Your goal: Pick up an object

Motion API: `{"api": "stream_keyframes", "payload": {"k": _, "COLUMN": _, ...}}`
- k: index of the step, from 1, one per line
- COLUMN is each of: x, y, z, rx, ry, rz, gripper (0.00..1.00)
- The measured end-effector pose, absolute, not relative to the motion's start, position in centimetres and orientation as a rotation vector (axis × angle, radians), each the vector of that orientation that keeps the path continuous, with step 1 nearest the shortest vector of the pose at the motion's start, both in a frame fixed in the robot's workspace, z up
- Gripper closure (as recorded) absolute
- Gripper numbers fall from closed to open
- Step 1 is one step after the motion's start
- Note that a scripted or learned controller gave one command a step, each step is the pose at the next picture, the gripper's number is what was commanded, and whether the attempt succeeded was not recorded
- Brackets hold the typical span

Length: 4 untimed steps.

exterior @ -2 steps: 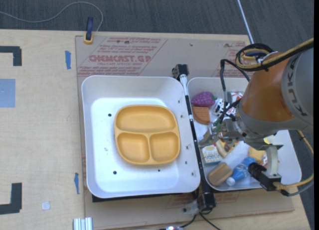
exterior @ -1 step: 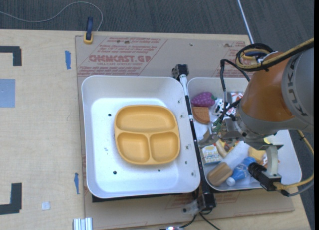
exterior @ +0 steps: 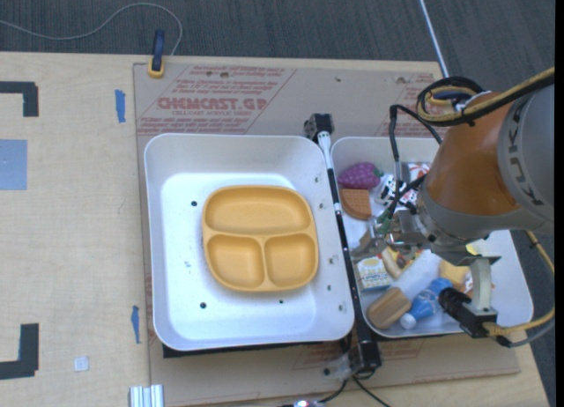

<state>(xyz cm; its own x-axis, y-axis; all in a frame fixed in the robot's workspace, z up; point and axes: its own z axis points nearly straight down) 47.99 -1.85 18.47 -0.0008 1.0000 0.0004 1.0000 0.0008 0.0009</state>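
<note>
Two bins: two shallow white plastic bins sit side by side on a bench, the left bin (exterior: pixel 167 220) and the right bin (exterior: pixel 520 295).
Left bin contents: one yellow-orange three-compartment plastic tray (exterior: pixel 261 238) lies at its centre.
Right bin contents: a crowded pile. A purple bunch of toy grapes (exterior: pixel 359 173) lies at 11 o'clock of the bin, a tan round toy biscuit (exterior: pixel 356 202) just below it, a small printed packet (exterior: pixel 374 274) toward 8 o'clock, a brown toy bread roll (exterior: pixel 387 307) at 7 o'clock, and a blue plastic piece (exterior: pixel 429 299) just beside the roll.
Arm: grey with an orange band, reaching in from 3 o'clock and covering the middle of the right bin.
Gripper (exterior: pixel 388 236): low over the pile's left side, near the packet; I cannot tell whether it is released or clenched, and nothing is visibly held.
Task's thing: any object in the right bin; the likeliest target lies under the gripper, partly hidden.
Risk, clutter: the items touch and overlap, so the gripper may catch an edge and lose the piece, or drag a neighbour along.
Risk, wall: the gripper is near the bin's left wall and could strike it.
</note>
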Motion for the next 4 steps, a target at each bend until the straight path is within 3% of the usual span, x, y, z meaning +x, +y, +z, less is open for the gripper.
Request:
{"api": "stream_keyframes", "payload": {"k": 1, "x": 47.8, "y": -9.6, "z": 12.3, "rx": 2.224, "ry": 2.221, "rz": -0.003, "gripper": 0.00}}
{"api": "stream_keyframes", "payload": {"k": 2, "x": 48.2, "y": -9.1, "z": 9.0, "rx": 2.221, "ry": 2.222, "rz": 0.009, "gripper": 0.00}}
{"api": "stream_keyframes", "payload": {"k": 3, "x": 48.4, "y": -9.4, "z": 10.2, "rx": 2.212, "ry": 2.207, "rz": 0.013, "gripper": 1.00}}
{"api": "stream_keyframes", "payload": {"k": 4, "x": 48.0, "y": -3.8, "z": 18.5, "rx": 2.219, "ry": 2.223, "rz": 0.003, "gripper": 1.00}}
